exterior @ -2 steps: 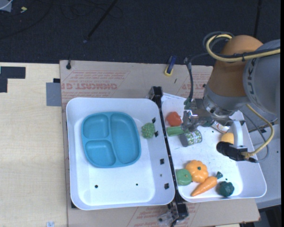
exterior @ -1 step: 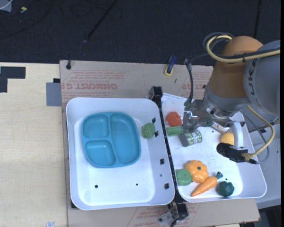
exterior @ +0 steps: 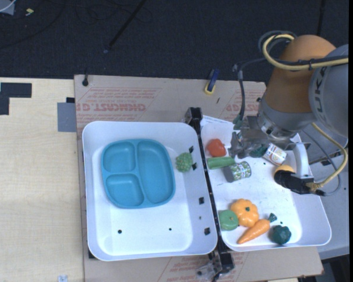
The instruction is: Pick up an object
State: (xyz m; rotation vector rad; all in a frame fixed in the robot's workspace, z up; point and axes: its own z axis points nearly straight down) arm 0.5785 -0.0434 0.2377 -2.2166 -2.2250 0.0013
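One gripper [exterior: 241, 144] hangs low over the right bin [exterior: 317, 231], near its far left corner; whether it is spread or pinching anything, I cannot tell. Just beside it lie a red toy [exterior: 216, 148], a green stick [exterior: 220, 163] and a small can [exterior: 241, 171]. The left bin [exterior: 100, 234] holds a blue divided plate [exterior: 137, 173] and a broccoli piece [exterior: 184, 161].

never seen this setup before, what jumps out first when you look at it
The big blue divided plate fills much of the left bin, with a small green broccoli piece at its right edge. In the right bin, the gripper hangs over the upper part among small items, and an orange pumpkin and carrot lie near the front.
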